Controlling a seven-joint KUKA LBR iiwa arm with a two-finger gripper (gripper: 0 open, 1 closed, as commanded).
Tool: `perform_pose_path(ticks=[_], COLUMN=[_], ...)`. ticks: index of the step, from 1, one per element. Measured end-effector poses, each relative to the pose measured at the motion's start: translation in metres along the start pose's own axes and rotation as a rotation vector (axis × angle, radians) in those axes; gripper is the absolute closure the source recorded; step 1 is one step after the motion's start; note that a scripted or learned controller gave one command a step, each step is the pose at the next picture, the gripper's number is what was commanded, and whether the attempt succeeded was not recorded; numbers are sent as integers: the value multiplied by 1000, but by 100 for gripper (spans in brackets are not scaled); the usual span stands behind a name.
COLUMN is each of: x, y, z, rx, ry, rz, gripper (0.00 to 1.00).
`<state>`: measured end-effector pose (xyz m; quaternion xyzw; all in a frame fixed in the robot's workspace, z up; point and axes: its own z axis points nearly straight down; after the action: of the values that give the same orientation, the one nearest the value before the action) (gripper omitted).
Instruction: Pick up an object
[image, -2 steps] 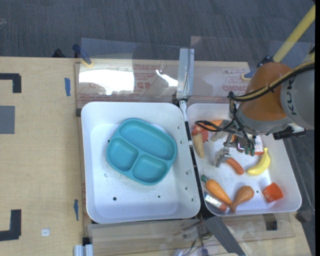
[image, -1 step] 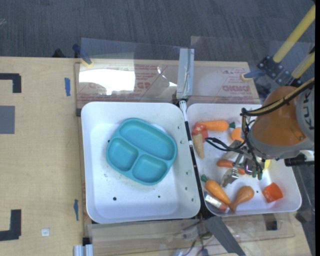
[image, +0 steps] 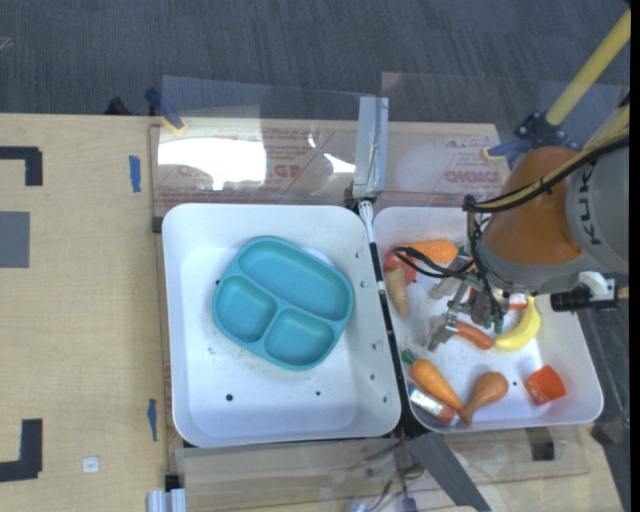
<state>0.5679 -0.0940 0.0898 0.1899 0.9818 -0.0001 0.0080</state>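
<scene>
My gripper (image: 452, 318) hangs low inside the right bin (image: 580, 405), below the orange wrist band. It is right beside a small red-orange piece (image: 474, 336) and a yellow banana (image: 522, 331); I cannot tell whether it touches either. An orange carrot (image: 434, 378) and a brown pear-shaped toy (image: 484, 391) lie toward the bin's front. A red-orange block (image: 546, 384) sits at the front right. An orange rounded toy (image: 430, 252) lies at the back, partly behind black cables.
The left bin (image: 190, 400) holds a teal divided plate (image: 284, 302). A pale long toy (image: 399, 292) lies along the right bin's left wall. A metal divider (image: 370, 160) and clear sheets stand behind the bins. The arm body covers the right bin's back right.
</scene>
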Motion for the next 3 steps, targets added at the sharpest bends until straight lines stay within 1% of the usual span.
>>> perform_pose_path(ticks=[1,2,3], x=[-48,31,-26], y=[13,-30,14], z=[2,-1,1], rx=[0,0,0], ry=[3,4,2], rz=[-2,175,187], gripper=[0,0,0])
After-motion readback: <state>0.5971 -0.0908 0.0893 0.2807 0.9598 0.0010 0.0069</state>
